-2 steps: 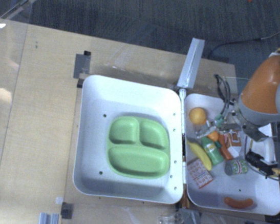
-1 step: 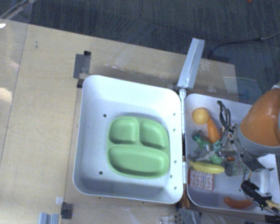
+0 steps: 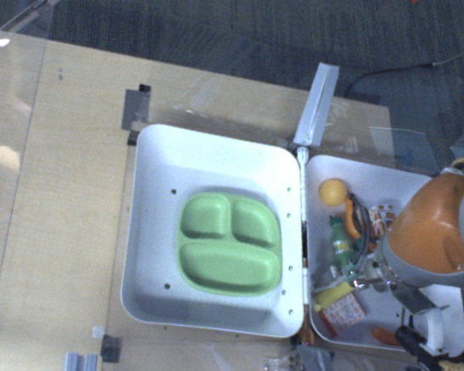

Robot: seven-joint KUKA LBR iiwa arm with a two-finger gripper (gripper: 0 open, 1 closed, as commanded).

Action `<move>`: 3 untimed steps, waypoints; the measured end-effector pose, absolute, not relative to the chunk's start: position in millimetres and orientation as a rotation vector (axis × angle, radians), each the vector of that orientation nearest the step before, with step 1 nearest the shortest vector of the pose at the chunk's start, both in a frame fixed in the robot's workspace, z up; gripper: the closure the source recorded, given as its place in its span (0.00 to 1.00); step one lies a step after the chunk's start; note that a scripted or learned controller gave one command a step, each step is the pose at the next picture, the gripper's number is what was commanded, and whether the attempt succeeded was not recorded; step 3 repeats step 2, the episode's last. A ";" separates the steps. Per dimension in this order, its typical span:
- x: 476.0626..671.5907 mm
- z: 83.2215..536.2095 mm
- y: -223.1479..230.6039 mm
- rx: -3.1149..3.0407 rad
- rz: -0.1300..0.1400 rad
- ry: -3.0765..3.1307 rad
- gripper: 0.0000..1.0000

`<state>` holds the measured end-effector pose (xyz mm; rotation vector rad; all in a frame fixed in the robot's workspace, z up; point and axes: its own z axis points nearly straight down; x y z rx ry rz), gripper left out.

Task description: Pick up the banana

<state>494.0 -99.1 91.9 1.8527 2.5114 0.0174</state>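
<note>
From the overhead camera I see the bench (image 3: 59,199) with two white bins side by side. The left bin (image 3: 157,170) holds a green tray (image 3: 230,243) with three compartments, lying near the bin's middle.

The right bin (image 3: 405,175) is cluttered. By its far-left corner sits an orange ball (image 3: 331,191). Just beside it, toward the near edge, is an orange and dark item (image 3: 353,216) that I can't make out, then a green bottle (image 3: 341,245) along the left wall. Near the left wall, toward the near edge, I see the banana (image 3: 335,290), yellow and lying at a slant. It touches a red and white packet (image 3: 343,312) at the near-left corner. A small red item (image 3: 385,336) lies by the near edge.

The arm (image 3: 436,226) reaches in from the right, its orange band over the bin's middle. The gripper (image 3: 365,276) points toward the banana, just beside it; whether it is wide or narrow I cannot tell.
</note>
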 end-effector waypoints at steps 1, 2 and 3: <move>498.2 105.1 -99.2 1.845 0.027 2.502 1.00; 553.7 186.2 -78.1 1.949 0.007 2.456 1.00; 553.7 186.2 -78.1 1.949 0.007 2.456 1.00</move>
